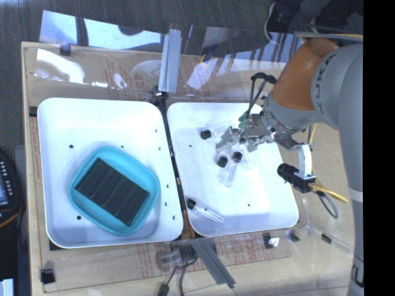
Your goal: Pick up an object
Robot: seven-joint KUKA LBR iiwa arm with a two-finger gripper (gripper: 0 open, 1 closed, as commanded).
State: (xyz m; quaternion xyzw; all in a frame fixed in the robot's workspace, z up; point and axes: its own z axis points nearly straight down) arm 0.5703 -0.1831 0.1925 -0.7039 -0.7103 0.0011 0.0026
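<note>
- The gripper (228, 159) is hanging inside the right bin (262, 193), in that bin's upper middle. Everything below is placed from it.
- Its two dark tips are standing apart with a gap between them, and nothing is sitting in that gap.
- The grey arm (336, 85) with its orange band (297, 79) is reaching in from above and to the right of the gripper, crossing the bin's far right corner.
- Toward the viewer from the gripper, a wide stretch of bare white floor is lying open down to the bin's near wall.
- To the gripper's left, the floor is running clear up to the wall shared with the left bin (74, 125), apart from one piece.
- That piece is a small black piece (205, 133), lying just up and left of the gripper, close to it but not touching. It is looking stubby and dark, too small to make out further.
- A faint clear shape is showing just below the tips, and I cannot tell what it is.
- A clear stick (208, 214) with a black end is lying well down and left of the gripper, near the bin's near left corner, slanting along the floor.
- Far left of the gripper, in the other bin, a blue tray (145, 179) is sitting tilted with a dark ribbed panel (114, 189) in its middle, its lower corner resting close to that bin's near wall.
- White floor is showing above the tray and to its left.
</note>
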